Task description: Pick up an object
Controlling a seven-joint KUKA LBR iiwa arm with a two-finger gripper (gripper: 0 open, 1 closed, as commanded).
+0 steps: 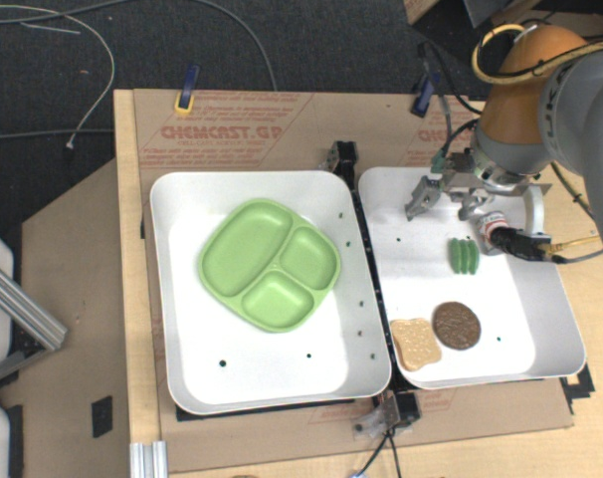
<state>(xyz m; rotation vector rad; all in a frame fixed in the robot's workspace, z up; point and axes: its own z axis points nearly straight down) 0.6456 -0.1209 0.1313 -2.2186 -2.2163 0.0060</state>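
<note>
Dark carpet with loose cables surrounds the tabletop (142,267), whose cardboard sheet carries two white bins side by side. Nearly centred in the left bin (182,366) lies a green divided plate (270,264), tilted cornerwise. Along the near edge of the right bin (540,361) sit a tan cracker (416,343) and a round brown cookie (456,325), touching each other; a small green pickle (465,255) lies toward the middle. At that bin's far edge the grey arm (540,88) reaches down, its jaws (443,197) spread open above bare bin floor, holding nothing, apart from the pickle.
</note>
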